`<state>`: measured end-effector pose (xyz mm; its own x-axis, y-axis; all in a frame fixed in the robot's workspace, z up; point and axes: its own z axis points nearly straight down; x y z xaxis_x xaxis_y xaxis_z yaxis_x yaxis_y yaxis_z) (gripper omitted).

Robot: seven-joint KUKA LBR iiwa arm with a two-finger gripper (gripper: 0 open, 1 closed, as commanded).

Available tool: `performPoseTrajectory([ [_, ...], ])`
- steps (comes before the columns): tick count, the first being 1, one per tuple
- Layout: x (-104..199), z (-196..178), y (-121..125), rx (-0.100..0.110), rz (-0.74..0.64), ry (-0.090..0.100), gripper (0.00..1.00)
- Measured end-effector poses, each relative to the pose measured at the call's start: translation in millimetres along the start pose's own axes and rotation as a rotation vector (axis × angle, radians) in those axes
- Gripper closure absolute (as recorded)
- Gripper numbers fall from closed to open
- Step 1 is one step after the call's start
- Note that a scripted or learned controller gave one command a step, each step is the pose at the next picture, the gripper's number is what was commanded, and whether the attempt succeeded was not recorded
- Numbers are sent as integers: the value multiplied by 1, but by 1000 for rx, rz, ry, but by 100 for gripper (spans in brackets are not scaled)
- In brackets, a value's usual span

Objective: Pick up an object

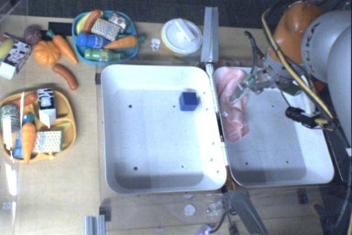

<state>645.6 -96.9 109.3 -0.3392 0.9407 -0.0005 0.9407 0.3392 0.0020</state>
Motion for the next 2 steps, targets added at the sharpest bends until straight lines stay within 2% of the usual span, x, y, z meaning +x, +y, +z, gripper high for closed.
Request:
performPoseTrajectory([
  [1,5,17,-34,-15,-64,-7,0],
  [2,-2,18,1,-11,-170,-7,0],
])
